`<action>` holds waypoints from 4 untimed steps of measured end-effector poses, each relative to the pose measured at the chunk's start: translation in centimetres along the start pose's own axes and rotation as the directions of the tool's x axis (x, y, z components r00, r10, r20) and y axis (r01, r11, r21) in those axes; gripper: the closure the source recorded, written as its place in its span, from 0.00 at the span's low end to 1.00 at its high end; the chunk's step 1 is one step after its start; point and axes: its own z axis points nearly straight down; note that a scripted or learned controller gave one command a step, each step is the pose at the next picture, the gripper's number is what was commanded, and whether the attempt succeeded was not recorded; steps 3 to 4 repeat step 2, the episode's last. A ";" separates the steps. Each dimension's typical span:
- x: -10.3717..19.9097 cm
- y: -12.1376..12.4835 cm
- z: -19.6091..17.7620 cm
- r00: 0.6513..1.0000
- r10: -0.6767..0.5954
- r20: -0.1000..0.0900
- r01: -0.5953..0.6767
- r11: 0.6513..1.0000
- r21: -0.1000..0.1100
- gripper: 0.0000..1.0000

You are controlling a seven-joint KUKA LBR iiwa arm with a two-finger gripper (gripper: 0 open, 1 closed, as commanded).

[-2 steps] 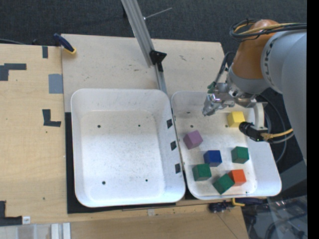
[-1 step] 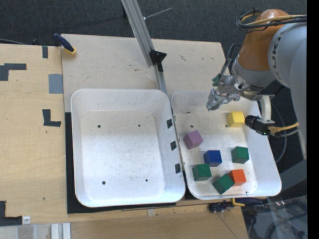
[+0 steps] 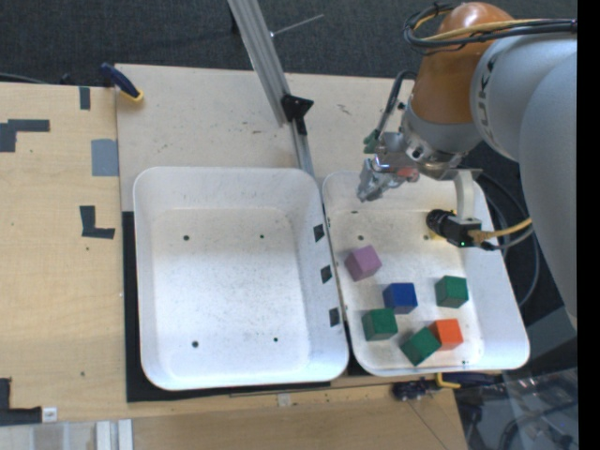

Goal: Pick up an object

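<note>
Camera view: a slanted look down on a bench point(image 3: 206, 120) with two shallow white bins.
Gripper point(image 3: 373, 186): hangs over the far left corner of the right bin. I cannot tell whether it is open or closed.
Right bin point(image 3: 412, 237): under the gripper. It holds six cubes, all on the viewer's side of the gripper and apart from it.
Purple cube point(image 3: 363, 262): the closest to the gripper, lying tilted.
Blue cube point(image 3: 400, 296): beyond the purple cube.
Right green cube point(image 3: 452, 292): beside the blue cube.
Left green cube point(image 3: 380, 323): just beside the blue cube, nearer the viewer.
Front green cube point(image 3: 421, 345): farthest from the gripper, touching the orange cube point(image 3: 448, 332).
Left bin point(image 3: 234, 279): left of the gripper, its edge against the right bin.
Metal rail point(image 3: 261, 50): slants from the top edge towards the bins, ending just left of the gripper.
Blue and yellow clamp point(image 3: 122, 81): well to the gripper's left, on the bench.
</note>
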 end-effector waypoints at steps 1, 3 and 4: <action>5.3 -0.1 -0.9 1.000 0.000 0.000 0.000 1.000 0.002 1.00; 10.2 1.8 -0.4 1.000 0.001 0.001 -0.001 1.000 0.002 1.00; 10.2 1.8 -0.4 1.000 0.001 0.001 -0.001 1.000 0.002 1.00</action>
